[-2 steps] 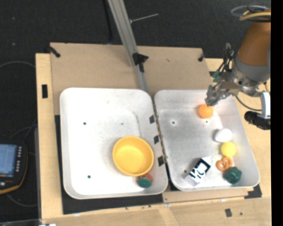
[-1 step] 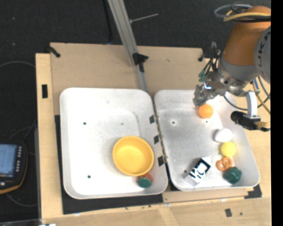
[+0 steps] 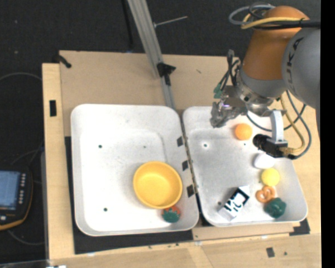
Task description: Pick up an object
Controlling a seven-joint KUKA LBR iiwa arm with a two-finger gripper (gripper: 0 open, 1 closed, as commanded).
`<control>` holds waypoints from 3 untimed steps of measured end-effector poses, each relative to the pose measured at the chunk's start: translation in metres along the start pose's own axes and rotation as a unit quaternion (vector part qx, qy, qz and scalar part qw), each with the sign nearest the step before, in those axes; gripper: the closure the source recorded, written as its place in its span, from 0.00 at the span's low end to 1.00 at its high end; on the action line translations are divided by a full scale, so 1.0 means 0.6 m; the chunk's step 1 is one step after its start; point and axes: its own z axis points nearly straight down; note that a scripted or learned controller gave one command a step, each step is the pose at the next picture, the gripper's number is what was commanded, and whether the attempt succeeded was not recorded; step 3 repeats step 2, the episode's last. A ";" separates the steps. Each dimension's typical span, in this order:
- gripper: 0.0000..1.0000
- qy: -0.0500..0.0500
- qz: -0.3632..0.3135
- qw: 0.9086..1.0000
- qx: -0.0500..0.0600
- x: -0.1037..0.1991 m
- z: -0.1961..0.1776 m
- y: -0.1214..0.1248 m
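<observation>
White bins, gripper above right bin

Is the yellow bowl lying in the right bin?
No, the yellow bowl sits in the left bin, near its lower right corner, while the right bin holds the smaller items.

bowl in left bin, ball in right bin.

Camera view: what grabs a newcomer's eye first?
The yellow bowl in the left bin, near its front right corner. Then the arm's orange band at top right, with the gripper over the right bin's far end, beside an orange ball.
</observation>
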 end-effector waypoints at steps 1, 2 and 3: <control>1.00 0.000 0.000 1.000 0.001 0.090 0.013 -0.002; 1.00 0.000 0.000 1.000 0.002 0.172 0.015 -0.007; 1.00 0.000 0.000 1.000 0.002 0.172 0.015 -0.007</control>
